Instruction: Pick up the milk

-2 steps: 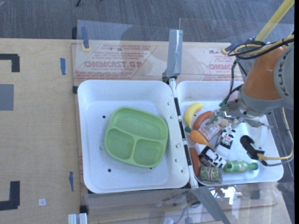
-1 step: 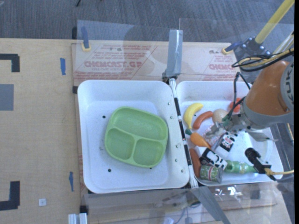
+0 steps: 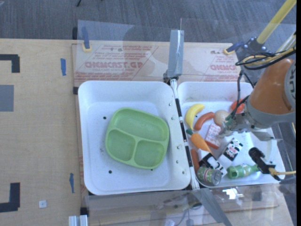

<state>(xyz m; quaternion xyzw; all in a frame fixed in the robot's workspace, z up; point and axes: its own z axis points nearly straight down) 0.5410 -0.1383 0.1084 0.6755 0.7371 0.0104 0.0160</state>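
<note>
Wooden bench, two white bins side by side | left bin holds a green divided plate | right bin crowded: banana, carrot, green bottle, can | milk, small black-and-white carton, lies mid-bin | gripper low just above and left of it, near a pink-labelled packet; grip state: cannot tell

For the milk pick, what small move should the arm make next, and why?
Probably a short move down-right, then lower. The gripper seems to sit over the pink packet, while the black-and-white milk carton lies just below it in the right bin, apparently not yet held.
</note>
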